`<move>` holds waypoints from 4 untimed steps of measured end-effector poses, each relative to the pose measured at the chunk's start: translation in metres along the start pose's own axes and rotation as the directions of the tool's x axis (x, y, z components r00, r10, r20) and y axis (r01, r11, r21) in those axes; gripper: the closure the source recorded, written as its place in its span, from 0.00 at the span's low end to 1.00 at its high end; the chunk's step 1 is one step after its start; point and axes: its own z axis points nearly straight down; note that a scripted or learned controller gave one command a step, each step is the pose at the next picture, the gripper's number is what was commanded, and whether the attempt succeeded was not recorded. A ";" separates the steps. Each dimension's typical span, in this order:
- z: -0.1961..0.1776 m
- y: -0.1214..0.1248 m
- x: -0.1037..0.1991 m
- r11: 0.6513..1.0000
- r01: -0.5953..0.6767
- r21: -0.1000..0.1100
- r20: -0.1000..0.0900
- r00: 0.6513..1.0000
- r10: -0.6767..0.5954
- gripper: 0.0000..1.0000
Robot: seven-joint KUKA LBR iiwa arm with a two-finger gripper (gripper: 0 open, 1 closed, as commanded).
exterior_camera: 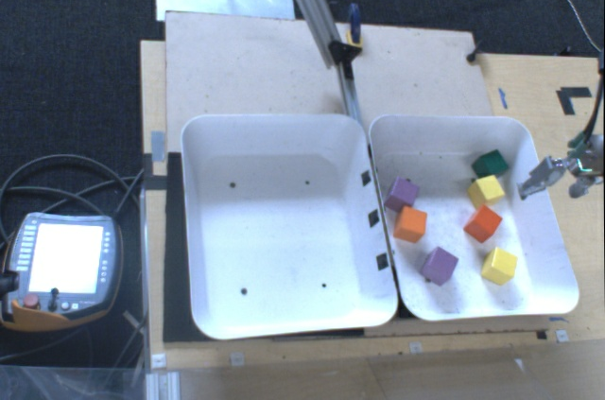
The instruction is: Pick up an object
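Nothing lifted yet: the gripper [548, 173] hangs at the right bin's [558, 242] rim with no cube in it, how wide it's parted impossible to tell, and the yellow cube [487, 190] sits just left, untouched.

What you can't make out at the edges

The gripper [548, 174] pokes in at the right edge over the right bin's rim [539, 164], and you see little more than its metal tip; the arm behind it is cut off, and its fingers are too small to read. At the left, the pendant [59, 270] has a washed-out screen, its left side clipped.
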 end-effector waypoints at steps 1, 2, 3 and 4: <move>-0.002 0.001 0.000 1.000 0.001 -0.004 0.001 1.000 -0.001 0.00; 0.060 0.000 -0.003 1.000 -0.002 0.002 0.000 1.000 0.002 0.00; 0.108 0.009 -0.005 1.000 -0.002 0.000 0.000 1.000 0.002 0.00; 0.171 0.010 -0.007 1.000 -0.002 0.001 0.000 1.000 0.002 0.00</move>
